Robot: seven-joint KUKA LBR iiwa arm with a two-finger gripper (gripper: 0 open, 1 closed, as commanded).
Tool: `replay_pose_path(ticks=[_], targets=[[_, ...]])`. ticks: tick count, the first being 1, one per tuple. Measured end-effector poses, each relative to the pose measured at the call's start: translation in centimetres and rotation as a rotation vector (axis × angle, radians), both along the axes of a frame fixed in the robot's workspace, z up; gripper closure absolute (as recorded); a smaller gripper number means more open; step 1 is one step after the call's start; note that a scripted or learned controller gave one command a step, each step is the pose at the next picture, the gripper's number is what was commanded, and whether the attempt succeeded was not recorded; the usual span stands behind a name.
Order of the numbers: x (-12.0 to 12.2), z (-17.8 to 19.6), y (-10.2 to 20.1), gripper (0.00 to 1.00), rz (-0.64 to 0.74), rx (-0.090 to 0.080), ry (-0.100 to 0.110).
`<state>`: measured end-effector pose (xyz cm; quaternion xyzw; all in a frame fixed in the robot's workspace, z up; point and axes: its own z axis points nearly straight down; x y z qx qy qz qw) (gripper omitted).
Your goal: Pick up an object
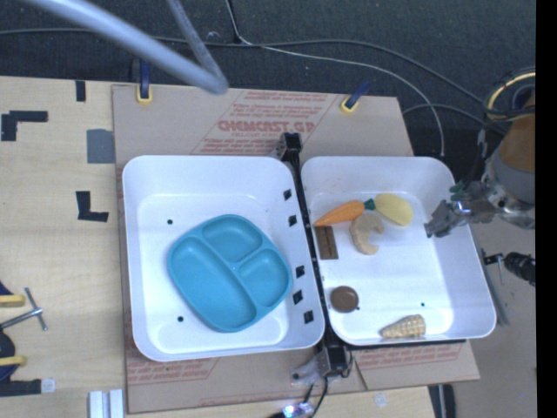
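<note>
**Inspector:** Gripper [439, 219] at the right bin's [461, 268] right rim; finger state: cannot tell.

**Clerk:** Targets?

**Inspector:** Carrot [340, 213], lemon [393, 208] near its back edge, touching neighbours. Likely risk: rim collision, nudged pieces.

We are seeing even, fairly bright light from above washing the two white bins [218, 168] close to overexposure, with soft, faint shadows along their inner walls. A grey bar [113, 29] crossing the top left is blurring badly, out of focus. The dark floor behind is looking grainy and dim.
</note>
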<state>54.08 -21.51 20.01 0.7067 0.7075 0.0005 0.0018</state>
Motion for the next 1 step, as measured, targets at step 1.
replay_pose_path(ticks=[1], targets=[[-0.04,6.39,0.06,1.0,0.001,-0.001,-0.002]])
